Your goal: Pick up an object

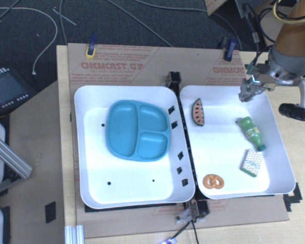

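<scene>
Bottle [251,133], the green one in the right bin [280,162], sits just below the gripper [250,91]. Looks light and probably slick plastic, so I'd pinch across its fat middle. Can't tell how the gripper's set.

Arm [294,39] in from upper right, orange band showing above grey wrist. Gripper [250,92] pointing down-left, hanging over far right corner of right bin [279,156]. Nothing visible between fingers. Too small and dark to tell finger spread. Wrist tilted slightly toward bin centre, body of arm cut off by top right frame corner.
</scene>
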`<act>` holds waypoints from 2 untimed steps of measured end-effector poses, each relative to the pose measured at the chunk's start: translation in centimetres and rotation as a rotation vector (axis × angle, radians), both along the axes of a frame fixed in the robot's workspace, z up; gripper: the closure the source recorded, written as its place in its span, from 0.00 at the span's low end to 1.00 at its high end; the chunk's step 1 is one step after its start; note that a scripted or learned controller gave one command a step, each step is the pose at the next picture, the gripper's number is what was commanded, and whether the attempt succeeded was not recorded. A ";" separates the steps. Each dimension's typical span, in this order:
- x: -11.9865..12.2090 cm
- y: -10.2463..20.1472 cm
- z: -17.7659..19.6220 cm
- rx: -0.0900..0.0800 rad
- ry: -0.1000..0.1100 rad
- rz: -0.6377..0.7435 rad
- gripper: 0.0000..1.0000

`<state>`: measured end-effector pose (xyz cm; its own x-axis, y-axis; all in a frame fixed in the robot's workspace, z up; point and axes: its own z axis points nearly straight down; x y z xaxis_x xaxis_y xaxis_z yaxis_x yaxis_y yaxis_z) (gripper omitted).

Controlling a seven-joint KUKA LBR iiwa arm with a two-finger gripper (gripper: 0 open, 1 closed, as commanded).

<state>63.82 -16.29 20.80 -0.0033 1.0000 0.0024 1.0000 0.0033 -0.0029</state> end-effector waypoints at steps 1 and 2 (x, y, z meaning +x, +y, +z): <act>-0.5 4.8 0.3 0.000 -0.001 0.001 1.00; -1.4 10.7 0.6 0.001 -0.001 0.002 1.00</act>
